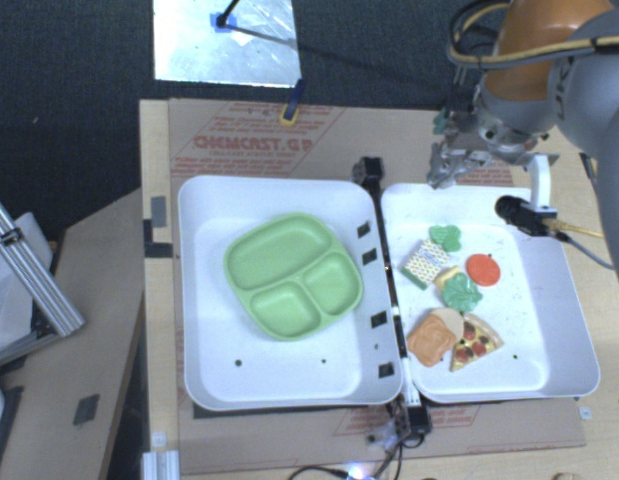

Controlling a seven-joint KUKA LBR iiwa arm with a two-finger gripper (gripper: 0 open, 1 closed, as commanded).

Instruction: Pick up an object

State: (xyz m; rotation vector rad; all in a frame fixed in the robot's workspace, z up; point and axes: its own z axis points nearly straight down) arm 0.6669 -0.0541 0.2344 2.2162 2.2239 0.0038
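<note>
The right bin (549, 358) holds several toy foods. A green broccoli piece (445, 236) lies near a checkered block (425, 263) and a red disc (482, 269). Below them are a green and yellow leafy piece (458, 290), an orange-brown piece (432, 338) and a pizza slice (474, 345). My gripper (445, 173) hangs over the far left edge of the right bin, well apart from the foods, and I see nothing held in it.
In the left bin (204, 368) lies a green three-compartment plate (292, 276). A black divider with clips (384, 288) runs between the bins. A shiny foil sheet (227, 28) lies beyond the bench.
</note>
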